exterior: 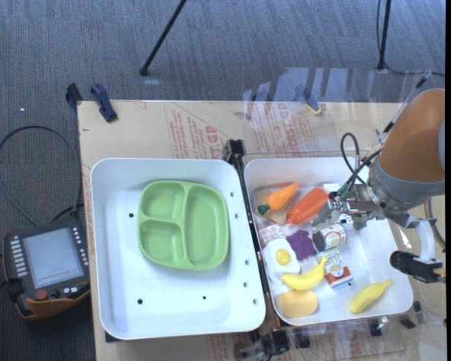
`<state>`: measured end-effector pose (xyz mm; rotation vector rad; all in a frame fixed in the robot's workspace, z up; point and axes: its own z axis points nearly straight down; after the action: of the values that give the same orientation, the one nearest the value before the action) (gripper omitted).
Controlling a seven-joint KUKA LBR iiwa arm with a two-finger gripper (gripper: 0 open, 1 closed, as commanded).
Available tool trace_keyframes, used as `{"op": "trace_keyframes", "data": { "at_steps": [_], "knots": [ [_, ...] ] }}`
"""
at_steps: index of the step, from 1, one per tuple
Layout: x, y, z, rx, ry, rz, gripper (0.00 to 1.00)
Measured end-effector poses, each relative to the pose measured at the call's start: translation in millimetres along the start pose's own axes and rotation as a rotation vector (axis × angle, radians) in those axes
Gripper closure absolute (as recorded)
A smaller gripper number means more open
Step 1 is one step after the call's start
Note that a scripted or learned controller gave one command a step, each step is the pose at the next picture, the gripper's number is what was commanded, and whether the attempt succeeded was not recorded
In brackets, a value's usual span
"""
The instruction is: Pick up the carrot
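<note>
The carrot point(281, 195) is small and orange with a green tip. It lies slanted in the back left part of the right bin point(376, 247). Right beside it is a larger orange-red vegetable point(308, 205). My gripper point(337, 210) hangs low over the middle of the right bin, just right of the orange-red vegetable and above a small can point(331, 237). It is a little way right of the carrot and not touching it. The grey wrist and orange band point(413, 138) rise behind it to the right.
The right bin also holds a fried egg point(280, 256), purple grapes point(302, 243), a banana point(304, 278), a small carton point(335, 269), a yellow piece point(370, 297) and an orange disc point(297, 304). In the left bin point(116, 277) lies a green divided plate point(184, 224).
</note>
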<state>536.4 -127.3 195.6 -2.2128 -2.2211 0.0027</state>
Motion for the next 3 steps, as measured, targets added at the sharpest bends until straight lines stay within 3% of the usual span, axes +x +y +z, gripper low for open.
{"op": "trace_keyframes", "data": {
  "at_steps": [1,2,3],
  "knots": [
    [31.2,75.2,103.9,-0.018,-0.002,0.065,0.0],
    [33.1,107.8,104.8,0.003,-0.001,0.291,0.0],
    [43.8,108.6,104.7,0.001,0.0,0.713,0.0]
  ]
}}
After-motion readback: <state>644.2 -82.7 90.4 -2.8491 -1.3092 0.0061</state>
